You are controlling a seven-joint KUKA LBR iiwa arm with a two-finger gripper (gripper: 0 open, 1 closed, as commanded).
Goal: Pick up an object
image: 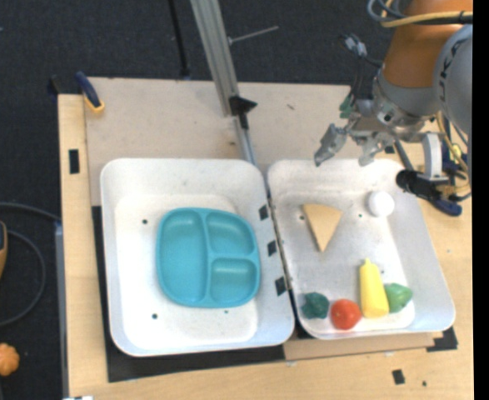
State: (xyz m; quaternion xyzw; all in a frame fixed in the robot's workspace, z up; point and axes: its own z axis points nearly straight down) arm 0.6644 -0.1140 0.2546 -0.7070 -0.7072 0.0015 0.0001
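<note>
Hovering my tool (pixel 344 151) over the far edge of the right bin (pixel 431 232), fingers spread apart, nothing between them. Nearest pick: white ball (pixel 380 204), just toward the camera and slightly to the view's right of the tool. Cheese wedge (pixel 321 224) lies nearly straight below in view, tip pointing toward the near rim. Yellow bottle (pixel 372 288), tomato (pixel 345 313) and the green pieces sit well apart along the near rim. Judgement: short drop to ball or wedge.
</note>
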